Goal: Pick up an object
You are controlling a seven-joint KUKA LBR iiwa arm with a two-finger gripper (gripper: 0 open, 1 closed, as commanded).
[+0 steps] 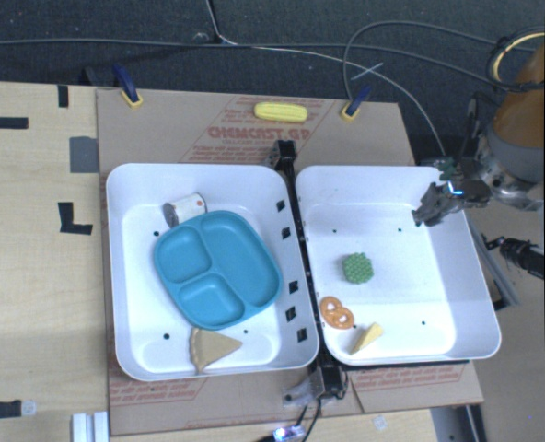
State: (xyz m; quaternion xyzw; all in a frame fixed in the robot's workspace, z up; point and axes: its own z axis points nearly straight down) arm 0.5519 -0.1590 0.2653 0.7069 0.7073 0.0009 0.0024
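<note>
Scanning the right bin [466, 274], we see a green bumpy ball [357, 268] near its middle, with a pretzel [337, 314] and a yellow wedge [366, 337] just beside each other toward the near edge. We place the gripper [429, 208] over the bin's far right rim, well apart from all three and holding nothing; whether it is open, we cannot tell. Left bin [125, 247]: blue divided plate [217, 270], tan wedge [214, 348], small white cup [186, 207]; yellow banana [281, 112] on the cardboard [217, 132] behind.

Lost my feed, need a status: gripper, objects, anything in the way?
Gripper over right bin's far right edge, nothing seen held. Green ball, pretzel, yellow wedge lie there untouched. Path open.
</note>
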